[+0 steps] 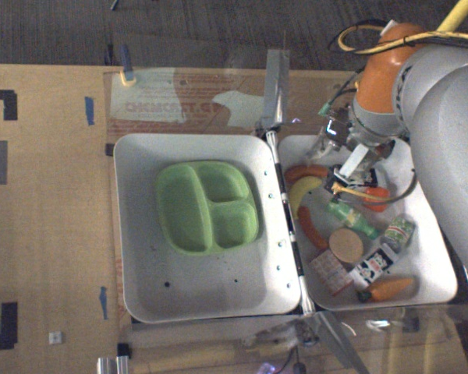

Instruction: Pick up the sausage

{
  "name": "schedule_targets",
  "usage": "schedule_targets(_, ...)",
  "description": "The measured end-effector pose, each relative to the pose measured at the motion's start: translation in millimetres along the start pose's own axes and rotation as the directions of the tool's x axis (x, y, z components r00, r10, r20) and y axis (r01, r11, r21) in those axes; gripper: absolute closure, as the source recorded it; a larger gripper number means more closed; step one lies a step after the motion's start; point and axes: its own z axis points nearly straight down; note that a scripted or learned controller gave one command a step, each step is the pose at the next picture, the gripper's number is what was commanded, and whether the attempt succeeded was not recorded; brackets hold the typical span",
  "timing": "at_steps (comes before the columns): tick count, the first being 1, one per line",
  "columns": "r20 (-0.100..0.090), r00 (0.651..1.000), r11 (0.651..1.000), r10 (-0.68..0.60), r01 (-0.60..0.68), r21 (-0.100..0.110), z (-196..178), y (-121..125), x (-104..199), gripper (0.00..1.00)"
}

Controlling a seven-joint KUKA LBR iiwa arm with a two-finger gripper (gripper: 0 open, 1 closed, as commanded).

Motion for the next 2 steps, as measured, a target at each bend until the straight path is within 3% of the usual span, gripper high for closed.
schedule_targets(1,0.001,1.000,1.000,0.004,-0.004,-0.028,-14.8,6.6,-1.0,1.00)
schedule_targets(2,-0.002,1.000,1.000,0.001,-0.001,-0.023,-7.6,6.6,-2.3,1.00)
